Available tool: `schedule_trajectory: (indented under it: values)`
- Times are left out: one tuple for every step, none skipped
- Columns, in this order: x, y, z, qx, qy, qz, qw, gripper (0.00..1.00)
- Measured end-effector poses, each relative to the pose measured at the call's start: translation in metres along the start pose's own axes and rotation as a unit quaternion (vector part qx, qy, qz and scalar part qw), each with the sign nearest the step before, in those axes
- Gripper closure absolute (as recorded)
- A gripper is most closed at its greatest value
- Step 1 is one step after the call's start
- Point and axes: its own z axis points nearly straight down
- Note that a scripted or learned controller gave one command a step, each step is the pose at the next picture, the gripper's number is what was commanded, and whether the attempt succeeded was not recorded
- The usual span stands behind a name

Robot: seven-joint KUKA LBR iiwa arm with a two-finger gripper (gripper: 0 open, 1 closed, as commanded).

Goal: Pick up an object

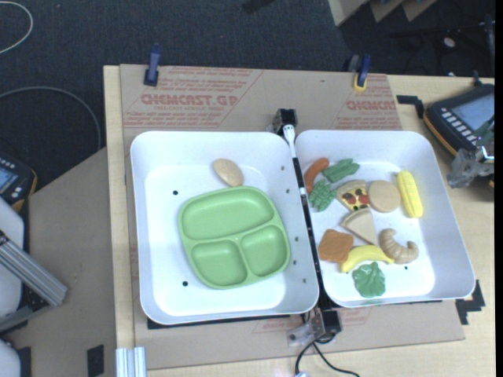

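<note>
While the two-finger gripper [461, 174] hangs at the far-right edge of the camera view, just outside the right white bin's [444, 210] rim, nothing is seen in it. Released or clenched: cannot tell, too small and blurred.

The right bin holds a cluster of small plastic toy foods. The yellow toy corn cob [409, 193] lies on the right of the pile, nearest the gripper, touching the round beige toy bun [383, 196]. A yellow toy banana [368, 255] and a green toy lettuce leaf [369, 280] lie at the near side.

The left white bin [149, 210] holds a green three-compartment plastic plate [233, 236] and, just beyond it, a tan toy potato [229, 172].

The likely pick is the corn cob. It is probably light, stiff and slick, so it may roll or squirt out. Best to grip across its short width at mid-length, from its free right side.
</note>
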Motion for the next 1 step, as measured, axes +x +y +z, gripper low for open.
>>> schedule_trajectory:
  values:
    - [-0.0465, 0.0780, 0.0582, -0.005, -0.003, -0.001, 1.0000, 1.00]
